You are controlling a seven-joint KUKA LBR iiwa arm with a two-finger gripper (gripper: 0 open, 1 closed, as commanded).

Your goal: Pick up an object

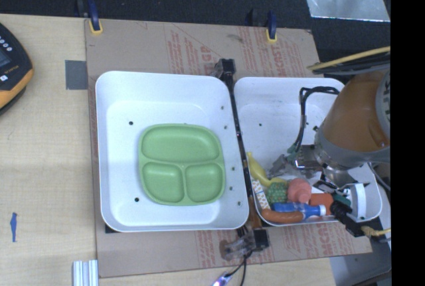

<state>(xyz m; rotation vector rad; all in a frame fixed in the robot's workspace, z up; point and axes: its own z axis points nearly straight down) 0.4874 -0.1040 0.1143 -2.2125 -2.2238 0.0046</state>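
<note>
End effector [307, 162] low in right white bin [279, 95] above glossy plastic toy food [292, 197]; finger state cannot tell. Smooth green three-compartment plate [180, 163] in left bin [113, 145].

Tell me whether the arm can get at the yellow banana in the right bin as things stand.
Probably yes. The banana lies uncovered at the left edge of the toy pile in the right bin, and the arm hangs just to its right. The bin wall beside it may crowd the approach.

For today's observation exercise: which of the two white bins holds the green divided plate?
The left bin, farther from the arm, holds the green plate. The right bin instead holds a pile of small toy foods beneath the hand.
</note>
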